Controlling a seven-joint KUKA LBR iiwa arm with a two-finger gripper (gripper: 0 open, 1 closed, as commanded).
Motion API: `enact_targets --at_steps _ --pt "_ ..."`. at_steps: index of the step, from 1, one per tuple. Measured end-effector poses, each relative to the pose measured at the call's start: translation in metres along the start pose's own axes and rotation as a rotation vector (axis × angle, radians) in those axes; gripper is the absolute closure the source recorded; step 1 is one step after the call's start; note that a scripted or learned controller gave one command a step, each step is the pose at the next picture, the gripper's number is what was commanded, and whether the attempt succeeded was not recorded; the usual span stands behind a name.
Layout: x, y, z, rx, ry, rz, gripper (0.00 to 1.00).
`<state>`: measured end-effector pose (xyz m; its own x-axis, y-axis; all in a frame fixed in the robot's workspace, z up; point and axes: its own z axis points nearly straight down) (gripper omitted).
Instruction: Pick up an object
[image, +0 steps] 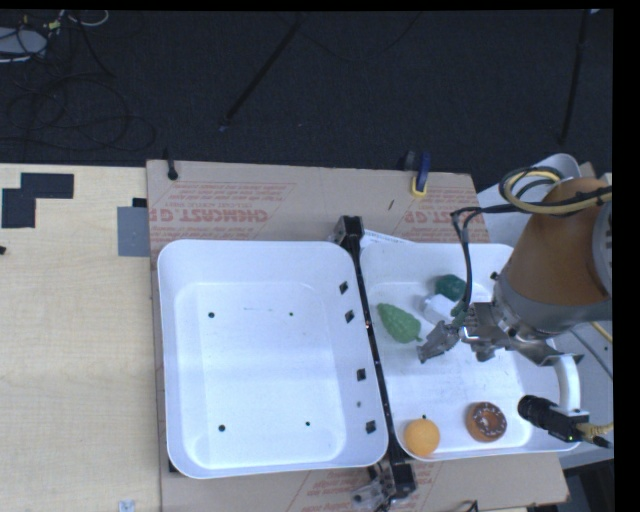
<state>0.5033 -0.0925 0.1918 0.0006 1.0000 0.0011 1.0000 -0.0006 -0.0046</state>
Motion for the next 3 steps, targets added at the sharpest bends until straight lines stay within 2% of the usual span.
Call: enact_targets --at_steps 1,2,3 --pt "-0.057 0.011 0.022 -0.001 -0.003 0.004 0.0" --pt "-0.123 -0.002 -0.09 -0.013 -0.008 0.005 0.0" --pt "-0.122 -0.029 -0.124 -0.006 -0.002 0.004 0.0"
